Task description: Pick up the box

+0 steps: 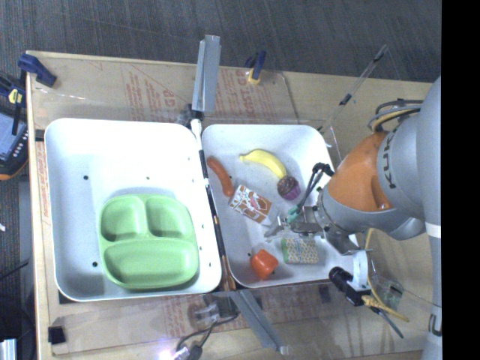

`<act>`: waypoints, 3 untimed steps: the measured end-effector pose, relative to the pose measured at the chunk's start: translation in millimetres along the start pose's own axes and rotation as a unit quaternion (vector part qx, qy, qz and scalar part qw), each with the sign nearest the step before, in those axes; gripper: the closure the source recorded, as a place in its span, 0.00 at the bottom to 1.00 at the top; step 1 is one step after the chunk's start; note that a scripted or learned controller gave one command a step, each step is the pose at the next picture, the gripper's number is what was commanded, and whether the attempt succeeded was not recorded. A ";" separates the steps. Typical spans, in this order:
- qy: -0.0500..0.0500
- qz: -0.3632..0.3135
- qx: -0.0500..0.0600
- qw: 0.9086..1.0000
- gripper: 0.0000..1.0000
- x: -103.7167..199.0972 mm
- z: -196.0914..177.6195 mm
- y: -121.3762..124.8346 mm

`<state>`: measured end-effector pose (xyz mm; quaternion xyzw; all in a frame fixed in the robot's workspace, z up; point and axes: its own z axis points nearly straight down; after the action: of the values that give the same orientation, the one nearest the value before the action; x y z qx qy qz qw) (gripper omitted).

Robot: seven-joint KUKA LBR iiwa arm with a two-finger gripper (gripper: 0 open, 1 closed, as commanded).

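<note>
Dark grey ribbed carpet [225, 13] running across top, behind bench. Pale plywood benchtop [120, 88] lying beneath, red printed markings showing on surface. Blue clamp [36, 67] gripping top-left corner; second blue clamp [256, 64] sitting at top edge. Grey metal bar [205, 72] standing along top edge. Black-and-orange device [10, 137] resting at left edge. Even overhead light falling throughout.

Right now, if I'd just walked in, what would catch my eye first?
Probably the grey and orange arm reaching in from the right over the right bin, above a yellow banana, a small printed box and other toys. Then the green divided tray lying in the left bin.
</note>
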<state>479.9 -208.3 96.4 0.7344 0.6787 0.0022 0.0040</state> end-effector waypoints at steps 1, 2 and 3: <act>0.000 -0.029 0.001 1.000 0.00 -0.7 0.2 -0.6; 0.000 0.001 0.000 1.000 0.00 -1.3 0.1 0.2; 0.000 -0.035 0.001 0.999 0.00 0.5 0.2 -0.7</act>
<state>479.3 -207.7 96.2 0.7105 0.7037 0.0010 0.0037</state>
